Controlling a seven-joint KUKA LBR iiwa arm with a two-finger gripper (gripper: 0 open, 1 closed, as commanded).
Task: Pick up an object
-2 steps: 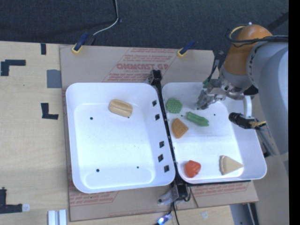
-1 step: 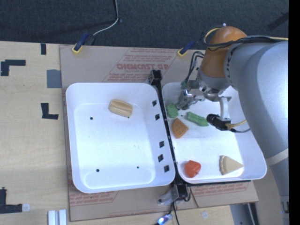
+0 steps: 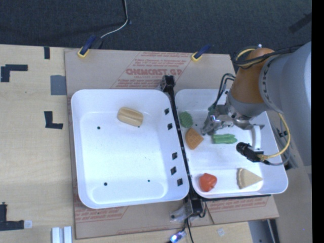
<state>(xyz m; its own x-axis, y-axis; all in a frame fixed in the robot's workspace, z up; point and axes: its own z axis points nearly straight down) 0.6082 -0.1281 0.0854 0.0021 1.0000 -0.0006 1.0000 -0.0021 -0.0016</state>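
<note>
My gripper (image 3: pixel 211 124) hangs low over the right bin (image 3: pixel 273 186), near its middle. Just right of it lies a long green vegetable (image 3: pixel 224 139). An orange wedge (image 3: pixel 193 138) lies to its lower left, and a small green leafy piece (image 3: pixel 186 119) sits further left by the divider. A red tomato-like piece (image 3: pixel 207 181) and a pale cream wedge (image 3: pixel 248 177) rest near the bin's front edge. A tan bread roll (image 3: pixel 130 116) lies in the left bin (image 3: pixel 86 135). Nothing shows between the fingers.
The grey arm with its orange band (image 3: pixel 250 80) covers the right bin's far right part. A black cable (image 3: pixel 253 153) loops by the wrist. A black divider (image 3: pixel 174 135) separates the bins. Brown cardboard (image 3: pixel 147 70) lies beneath them.
</note>
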